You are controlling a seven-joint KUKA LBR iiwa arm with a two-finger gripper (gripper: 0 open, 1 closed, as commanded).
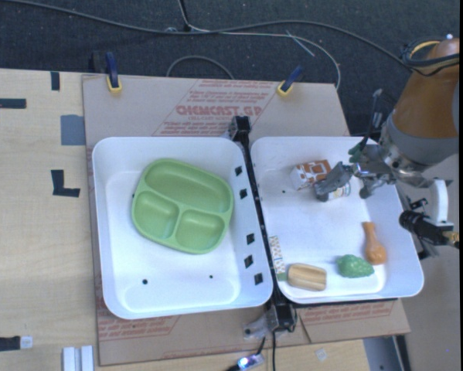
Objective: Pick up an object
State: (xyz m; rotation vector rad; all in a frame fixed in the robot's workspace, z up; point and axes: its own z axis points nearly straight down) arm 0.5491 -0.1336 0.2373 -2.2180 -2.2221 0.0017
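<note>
Wooden tabletop (30, 176) carries two white bins; the right bin (405, 288) serves as the landmark. At its far side lies a small white-and-orange packet (312, 173). The gripper (333, 184) sits low just beside this packet, toward the bin's centre, possibly touching it. Whether the fingers are open or closed cannot be determined. Along the bin's near edge lie a tan roll (306, 277), a green lump (355, 267) and an orange carrot-like piece (372, 243). The left bin holds a green divided plate (183, 205).

Risk: off-centre fingers may push the packet aside instead of gripping it, leaving nothing held.
</note>
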